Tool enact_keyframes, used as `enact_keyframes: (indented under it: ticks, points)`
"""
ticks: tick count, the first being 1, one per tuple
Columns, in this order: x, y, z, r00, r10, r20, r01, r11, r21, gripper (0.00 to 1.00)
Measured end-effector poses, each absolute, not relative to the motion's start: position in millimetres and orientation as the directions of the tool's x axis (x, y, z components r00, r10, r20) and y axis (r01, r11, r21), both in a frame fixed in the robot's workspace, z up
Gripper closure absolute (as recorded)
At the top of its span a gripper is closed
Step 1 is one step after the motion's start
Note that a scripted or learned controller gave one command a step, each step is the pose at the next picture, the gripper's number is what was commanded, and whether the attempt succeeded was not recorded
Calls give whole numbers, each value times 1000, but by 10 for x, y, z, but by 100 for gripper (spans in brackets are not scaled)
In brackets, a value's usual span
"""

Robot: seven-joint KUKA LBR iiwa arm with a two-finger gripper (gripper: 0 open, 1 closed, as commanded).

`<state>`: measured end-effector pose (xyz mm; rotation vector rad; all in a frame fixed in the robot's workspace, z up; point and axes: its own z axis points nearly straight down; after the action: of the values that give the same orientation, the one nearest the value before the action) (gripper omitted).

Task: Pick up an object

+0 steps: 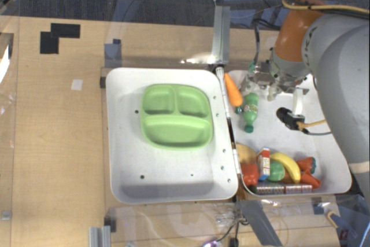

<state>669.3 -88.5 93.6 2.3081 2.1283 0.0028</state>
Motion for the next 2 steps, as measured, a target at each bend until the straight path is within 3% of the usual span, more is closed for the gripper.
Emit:
enact_keyframes:
  ticks: [1, 2]
  points:
    - [6612, -963, 1699, 60, 998, 0, 998, -60, 4, 0]
    - [6630, -947, 1781, 52, 999, -1, 999, -52, 4, 100]
